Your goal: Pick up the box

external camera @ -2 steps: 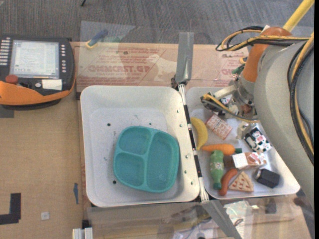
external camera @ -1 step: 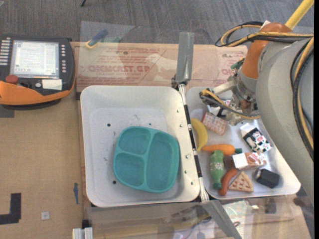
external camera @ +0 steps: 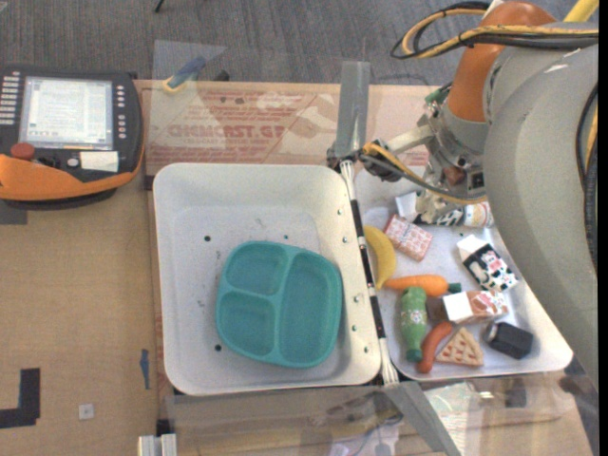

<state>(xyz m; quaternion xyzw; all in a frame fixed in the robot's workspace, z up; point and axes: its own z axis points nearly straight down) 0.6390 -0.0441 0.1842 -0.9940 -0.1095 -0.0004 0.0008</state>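
A small pink chequered box (external camera: 408, 237) lies in the right bin (external camera: 551, 350), just right of a banana (external camera: 381, 255). A black-and-white cow-patterned box (external camera: 487, 266) lies further right, and a white and red box (external camera: 475, 305) sits below it. My gripper (external camera: 446, 196) hangs from the orange-banded wrist over the back of the right bin. It is above a white item (external camera: 461, 217) lying there, up and to the right of the pink box. The wrist hides the gripper's tip.
The right bin also holds a carrot (external camera: 418, 282), a green bottle (external camera: 411, 317), a sausage (external camera: 433, 344), a pizza slice (external camera: 462, 351) and a black block (external camera: 511, 339). A teal divided tray (external camera: 279, 304) sits in the left bin (external camera: 190, 207). A pendant (external camera: 66, 131) lies at far left.
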